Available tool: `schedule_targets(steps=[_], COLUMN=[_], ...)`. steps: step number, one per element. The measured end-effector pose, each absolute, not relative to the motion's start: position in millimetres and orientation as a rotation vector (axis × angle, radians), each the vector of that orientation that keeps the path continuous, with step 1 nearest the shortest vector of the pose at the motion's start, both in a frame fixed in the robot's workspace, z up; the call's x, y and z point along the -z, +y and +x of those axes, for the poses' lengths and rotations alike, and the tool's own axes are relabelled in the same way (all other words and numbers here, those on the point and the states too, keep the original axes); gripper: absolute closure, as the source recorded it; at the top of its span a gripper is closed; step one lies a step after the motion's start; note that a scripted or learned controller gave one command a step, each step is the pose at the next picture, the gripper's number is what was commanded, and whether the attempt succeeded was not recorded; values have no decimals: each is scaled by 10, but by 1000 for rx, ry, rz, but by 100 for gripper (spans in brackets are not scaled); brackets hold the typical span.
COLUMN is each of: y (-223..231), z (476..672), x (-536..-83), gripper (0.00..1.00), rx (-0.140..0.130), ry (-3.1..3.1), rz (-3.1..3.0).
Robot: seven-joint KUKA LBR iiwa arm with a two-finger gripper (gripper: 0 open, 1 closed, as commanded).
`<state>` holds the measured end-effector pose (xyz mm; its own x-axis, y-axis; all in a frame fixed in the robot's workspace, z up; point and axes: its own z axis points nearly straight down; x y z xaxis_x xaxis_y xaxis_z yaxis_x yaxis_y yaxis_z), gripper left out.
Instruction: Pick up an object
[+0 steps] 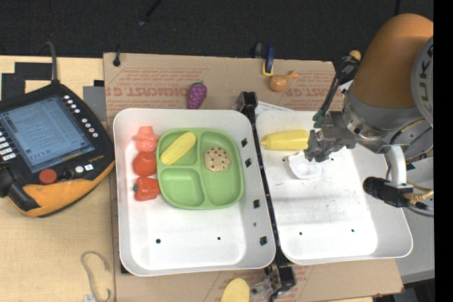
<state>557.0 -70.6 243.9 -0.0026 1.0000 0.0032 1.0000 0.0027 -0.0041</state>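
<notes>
My gripper (313, 155) hangs low over the right bin (340, 223), at its far left part. Right under it lies a small white object (304, 169). A yellow banana-like toy (284, 141) lies just to the gripper's left, close to it. In the left bin (184, 244) a green divided plate (202, 187) carries a yellow corn cob (176, 148) and a cookie (216, 159). Red and pink toy pieces (144, 165) lie beside the plate's left side.
A teach pendant (49, 141) lies on the bench at the left. Behind the bins sit a purple toy (197, 94) and an orange toy (282, 80) on cardboard. A yellow object (236, 290) lies at the front edge. A black divider (256, 173) separates the bins.
</notes>
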Motion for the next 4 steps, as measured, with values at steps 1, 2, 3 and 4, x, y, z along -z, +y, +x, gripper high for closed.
schedule_targets(steps=[1, 2, 3, 4], y=[-222, 234, 477, 448], z=[5258, 5036, 5037, 5103], x=[-2299, -2181, -2179, -2234], gripper=[100, 100, 100, 100], rx=[-5, -5, -3, -3], ry=[-2220, -2219, -2220, -2218], rz=[-2214, -2215, -2218, -2222])
